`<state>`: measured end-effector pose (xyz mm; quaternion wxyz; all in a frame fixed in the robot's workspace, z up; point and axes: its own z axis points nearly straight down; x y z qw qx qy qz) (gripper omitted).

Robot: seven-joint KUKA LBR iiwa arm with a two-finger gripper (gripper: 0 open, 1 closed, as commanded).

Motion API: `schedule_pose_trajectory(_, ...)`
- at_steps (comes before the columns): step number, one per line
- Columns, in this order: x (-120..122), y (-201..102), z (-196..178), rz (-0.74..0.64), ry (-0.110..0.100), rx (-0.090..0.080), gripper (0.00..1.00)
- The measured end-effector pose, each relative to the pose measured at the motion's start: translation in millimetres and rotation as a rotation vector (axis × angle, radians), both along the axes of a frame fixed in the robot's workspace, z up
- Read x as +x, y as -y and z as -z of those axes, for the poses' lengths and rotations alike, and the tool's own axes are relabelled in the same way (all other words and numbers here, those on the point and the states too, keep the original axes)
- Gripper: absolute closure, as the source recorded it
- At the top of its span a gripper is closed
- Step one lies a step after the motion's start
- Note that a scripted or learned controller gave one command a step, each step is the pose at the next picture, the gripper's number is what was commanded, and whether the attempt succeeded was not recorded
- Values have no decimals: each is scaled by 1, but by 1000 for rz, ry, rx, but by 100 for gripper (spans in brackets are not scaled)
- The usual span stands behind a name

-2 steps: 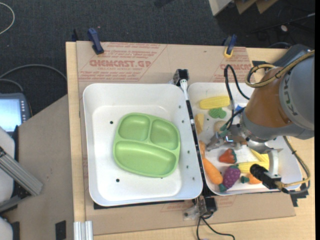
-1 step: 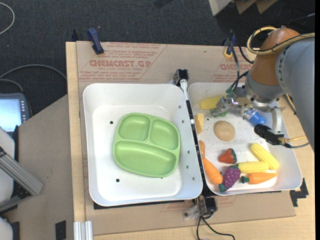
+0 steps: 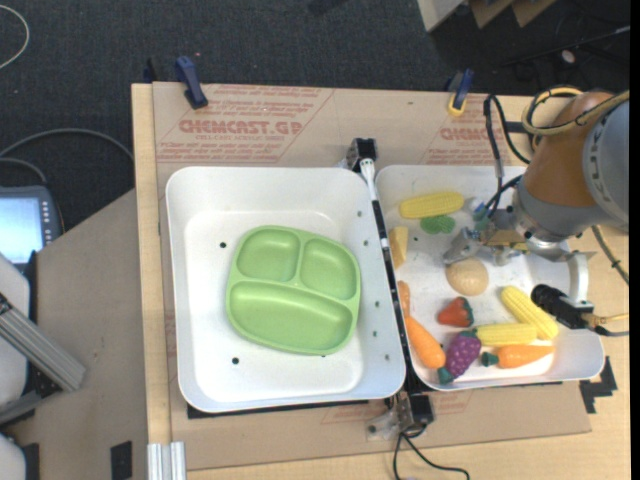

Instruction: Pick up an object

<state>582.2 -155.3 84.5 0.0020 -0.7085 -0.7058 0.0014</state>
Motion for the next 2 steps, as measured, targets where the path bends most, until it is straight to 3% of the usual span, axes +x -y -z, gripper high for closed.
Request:
schedule_pose_trajectory(1, 3, -1, -11, -3, 6, -2, 100)
schedule_pose_trajectory(2, 3, -1, -10, -4, 5, -2, 0)
